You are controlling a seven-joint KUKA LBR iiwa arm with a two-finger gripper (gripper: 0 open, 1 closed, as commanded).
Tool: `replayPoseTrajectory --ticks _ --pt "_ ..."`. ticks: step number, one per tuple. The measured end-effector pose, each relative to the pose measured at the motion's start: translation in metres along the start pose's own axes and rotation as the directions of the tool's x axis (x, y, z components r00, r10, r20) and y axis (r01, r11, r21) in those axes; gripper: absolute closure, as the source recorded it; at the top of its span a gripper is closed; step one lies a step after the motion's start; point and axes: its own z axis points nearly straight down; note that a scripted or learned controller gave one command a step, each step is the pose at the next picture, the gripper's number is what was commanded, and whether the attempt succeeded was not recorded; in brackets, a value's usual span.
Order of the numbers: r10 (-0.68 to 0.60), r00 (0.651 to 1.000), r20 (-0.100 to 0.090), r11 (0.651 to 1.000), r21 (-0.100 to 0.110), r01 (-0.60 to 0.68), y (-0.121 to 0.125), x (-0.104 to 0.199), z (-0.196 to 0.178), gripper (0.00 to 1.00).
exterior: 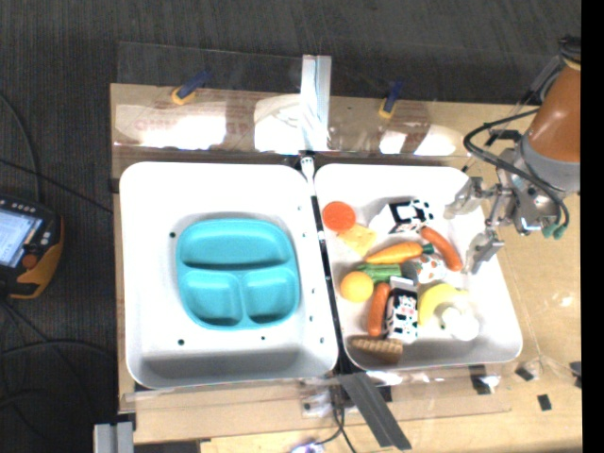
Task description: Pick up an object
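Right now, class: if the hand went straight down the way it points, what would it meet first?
Probably the right bin's white floor near its right wall, just right of the red sausage. The hand hovers there; depth is unclear.

Even, bright overhead light fills the scene, with no single strong source apparent. The two white bins (pixel 226 182) come close to overexposed, their walls washing out and losing detail at the rims. Clear plastic sheeting (pixel 283 125) along the far edge of the bench (pixel 552 347) throws pale glare patches. Shadows are soft and short, pooling faintly under the teal tray (pixel 238 272) and among the toys. The dark carpet (pixel 57 64) shows grain. Overall sharpness is modest; small items look slightly soft, and the screen (pixel 17 234) at left glows blue-white.
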Motion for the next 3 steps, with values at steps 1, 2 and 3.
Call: replayPoseTrajectory --ticks 1,2,3 --pt "-0.066 0.998 0.017 0.998 0.005 0.066 -0.015 -0.013 0.114 0.00" --pt "-0.141 0.990 0.013 0.990 0.003 0.141 0.069 -0.024 0.133 0.00" --pt "-0.022 1.000 0.017 1.000 0.001 0.022 0.088 0.032 0.132 0.00"
